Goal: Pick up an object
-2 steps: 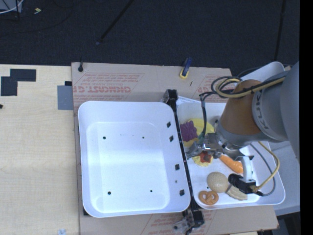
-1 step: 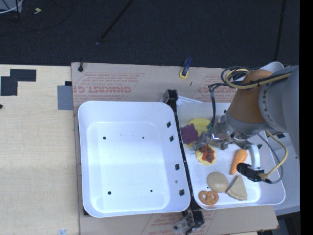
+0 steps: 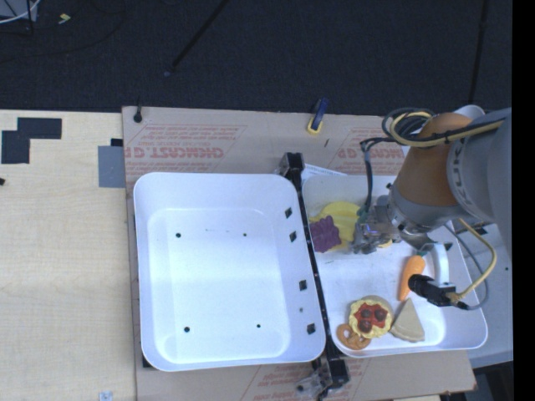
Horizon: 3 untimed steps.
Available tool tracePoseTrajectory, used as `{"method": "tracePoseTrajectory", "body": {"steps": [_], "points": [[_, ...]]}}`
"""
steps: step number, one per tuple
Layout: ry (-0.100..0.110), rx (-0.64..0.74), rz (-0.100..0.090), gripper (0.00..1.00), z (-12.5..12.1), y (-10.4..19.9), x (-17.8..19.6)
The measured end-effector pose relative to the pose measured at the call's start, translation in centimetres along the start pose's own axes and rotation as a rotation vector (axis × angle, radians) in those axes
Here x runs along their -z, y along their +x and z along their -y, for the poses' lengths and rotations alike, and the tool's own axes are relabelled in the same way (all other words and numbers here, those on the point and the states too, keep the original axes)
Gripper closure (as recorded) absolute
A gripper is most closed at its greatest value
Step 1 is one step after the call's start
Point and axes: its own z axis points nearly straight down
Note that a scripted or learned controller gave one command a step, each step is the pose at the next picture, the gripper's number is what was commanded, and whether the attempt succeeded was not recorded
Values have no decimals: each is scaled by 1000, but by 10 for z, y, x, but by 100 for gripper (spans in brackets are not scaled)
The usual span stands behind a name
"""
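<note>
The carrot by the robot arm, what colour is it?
Orange, seen in the camera view: the carrot.

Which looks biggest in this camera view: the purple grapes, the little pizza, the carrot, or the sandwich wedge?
1. Little pizza
2. Purple grapes and sandwich wedge: too alike to rank
3. Carrot, partly hidden by the arm

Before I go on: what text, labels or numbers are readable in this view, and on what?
Red print on the cardboard sheet behind the left bin: large letters, upside down and blurred, not readable.
Red print on the cardboard at the near edge: partly hidden and too blurred to read.
Nothing readable on the bins, the toy food or the arm.
</note>
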Motion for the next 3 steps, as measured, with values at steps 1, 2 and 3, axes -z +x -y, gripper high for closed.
{"method": "tracePoseTrajectory", "body": {"steps": [1,2,3], "points": [[4,7,-1,100,-11,22,-13],[2,5,-1,0,-11,22,-12],[78,-7,-5,0,-44,30,-17]]}}
